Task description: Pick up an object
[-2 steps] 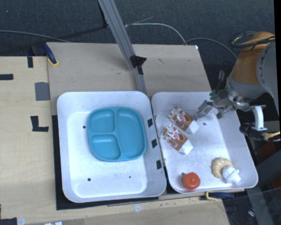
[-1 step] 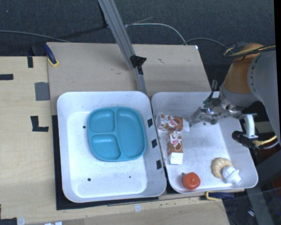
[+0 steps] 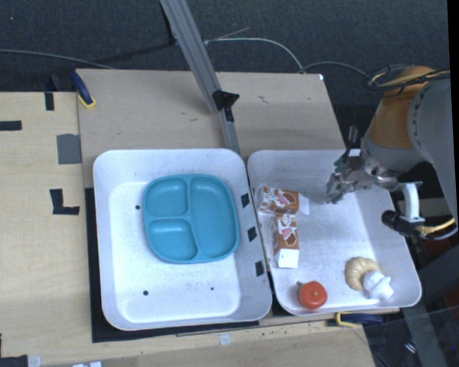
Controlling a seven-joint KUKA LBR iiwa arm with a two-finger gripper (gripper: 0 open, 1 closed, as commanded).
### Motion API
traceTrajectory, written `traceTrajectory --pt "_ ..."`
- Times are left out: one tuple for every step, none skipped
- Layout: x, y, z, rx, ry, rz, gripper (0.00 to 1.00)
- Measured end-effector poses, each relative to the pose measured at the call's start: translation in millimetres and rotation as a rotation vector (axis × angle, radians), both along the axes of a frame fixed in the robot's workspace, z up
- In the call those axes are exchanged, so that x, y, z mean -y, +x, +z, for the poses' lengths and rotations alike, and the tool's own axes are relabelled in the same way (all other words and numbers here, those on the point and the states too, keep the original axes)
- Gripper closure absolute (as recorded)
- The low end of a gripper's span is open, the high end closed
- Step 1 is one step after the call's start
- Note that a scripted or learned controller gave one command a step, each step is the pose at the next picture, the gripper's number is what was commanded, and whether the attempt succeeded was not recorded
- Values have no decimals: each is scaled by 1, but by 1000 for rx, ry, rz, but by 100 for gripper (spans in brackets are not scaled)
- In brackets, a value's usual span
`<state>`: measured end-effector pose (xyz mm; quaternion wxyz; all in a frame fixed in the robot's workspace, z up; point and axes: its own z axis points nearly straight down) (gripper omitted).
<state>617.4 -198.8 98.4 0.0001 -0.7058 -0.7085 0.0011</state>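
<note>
Two white bins sit side by side on my table. My claw hovers in the right bin, near the snack packets; its grip I cannot tell.

The two packets in the right bin carry print too small to read.

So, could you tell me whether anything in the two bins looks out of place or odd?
Nothing stands out. The blue divided plate lies flat in the left bin. In the right bin, two snack packets, a red tomato-like toy and a tan-and-white toy lie apart, below the gripper.
</note>
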Motion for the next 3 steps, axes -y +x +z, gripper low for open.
traceTrajectory --pt "-9 -2 59 6 0 -2 100" --pt "-14 6 119 7 0 -1 100" --pt "-14 7 173 7 0 -2 100"
